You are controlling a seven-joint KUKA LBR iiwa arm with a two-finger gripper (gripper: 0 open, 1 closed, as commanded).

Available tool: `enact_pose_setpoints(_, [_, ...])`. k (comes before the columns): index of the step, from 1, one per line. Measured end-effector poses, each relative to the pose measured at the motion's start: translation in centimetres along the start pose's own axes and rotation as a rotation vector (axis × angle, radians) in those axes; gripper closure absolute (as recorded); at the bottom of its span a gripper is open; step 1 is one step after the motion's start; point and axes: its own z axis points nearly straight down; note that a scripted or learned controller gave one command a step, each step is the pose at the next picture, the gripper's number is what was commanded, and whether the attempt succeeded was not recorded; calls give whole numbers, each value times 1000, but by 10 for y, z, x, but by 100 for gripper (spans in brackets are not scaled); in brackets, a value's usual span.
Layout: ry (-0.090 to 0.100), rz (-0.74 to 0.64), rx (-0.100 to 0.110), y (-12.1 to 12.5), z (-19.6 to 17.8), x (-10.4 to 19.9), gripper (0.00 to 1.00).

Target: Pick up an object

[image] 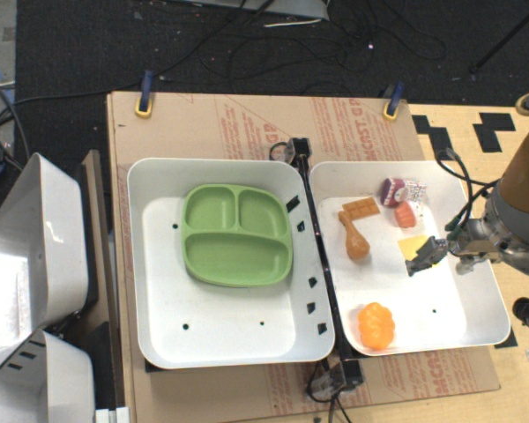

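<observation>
Smooth orange rounded fruit-like object (pixel 376 324) near front of right white bin (pixel 476 320). Dark two-finger gripper (pixel 422 259) low over bin middle, tips beside flat yellow wedge (pixel 412 246); finger spacing unclear, cannot tell. Brown drumstick-shaped piece (pixel 355 237), tan flat slab (pixel 361 208), small red block (pixel 406 216), purple packet (pixel 393 189) farther back. Left bin (pixel 154 324) holds green plastic three-compartment plate (pixel 238 235).

green divided plate (pixel 237 236) in left bin (pixel 159 324), two clamps (pixel 145 95) behind, perhaps plastic

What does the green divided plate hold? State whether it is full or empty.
Empty. The green divided plate lies flat in the left bin, and all three of its compartments show bare green with nothing in them.
</observation>
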Motion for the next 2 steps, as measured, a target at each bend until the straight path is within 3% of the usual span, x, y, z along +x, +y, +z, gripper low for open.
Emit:
enact_pose_setpoints(1, [-2,-4,-12,3,-6,1,0])
enact_pose_setpoints(2, [-2,-1,-9,3,39,-6,0])
